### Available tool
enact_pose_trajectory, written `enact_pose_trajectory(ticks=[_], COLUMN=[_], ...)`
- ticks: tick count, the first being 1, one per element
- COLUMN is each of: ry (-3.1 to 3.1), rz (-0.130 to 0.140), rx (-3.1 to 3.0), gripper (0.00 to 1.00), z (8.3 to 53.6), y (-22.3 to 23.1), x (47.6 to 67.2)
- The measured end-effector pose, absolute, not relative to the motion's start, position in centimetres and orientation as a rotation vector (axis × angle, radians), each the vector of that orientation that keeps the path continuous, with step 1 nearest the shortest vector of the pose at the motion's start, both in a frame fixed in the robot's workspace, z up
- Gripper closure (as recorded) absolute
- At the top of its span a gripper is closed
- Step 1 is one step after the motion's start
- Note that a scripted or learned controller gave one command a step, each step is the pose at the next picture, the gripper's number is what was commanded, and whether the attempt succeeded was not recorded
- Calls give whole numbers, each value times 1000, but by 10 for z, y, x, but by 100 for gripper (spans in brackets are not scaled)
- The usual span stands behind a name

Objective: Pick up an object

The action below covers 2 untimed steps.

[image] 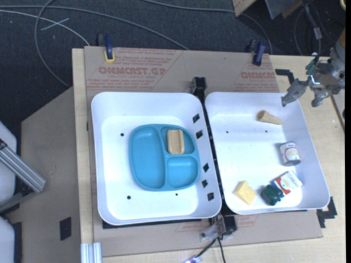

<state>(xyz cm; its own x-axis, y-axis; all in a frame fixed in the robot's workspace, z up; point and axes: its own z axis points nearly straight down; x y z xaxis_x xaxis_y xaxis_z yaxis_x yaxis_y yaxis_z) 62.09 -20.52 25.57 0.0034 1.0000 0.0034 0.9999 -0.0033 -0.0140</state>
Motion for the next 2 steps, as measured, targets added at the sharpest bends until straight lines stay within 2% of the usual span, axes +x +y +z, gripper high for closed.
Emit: enact_pose_trajectory(ticks=[1, 2], ry=[-2222, -2218], rz=[0, 3], rx=[-2221, -2219], gripper=[0, 0], z=[265, 221], y=[-204, -209], x=[623, 619])
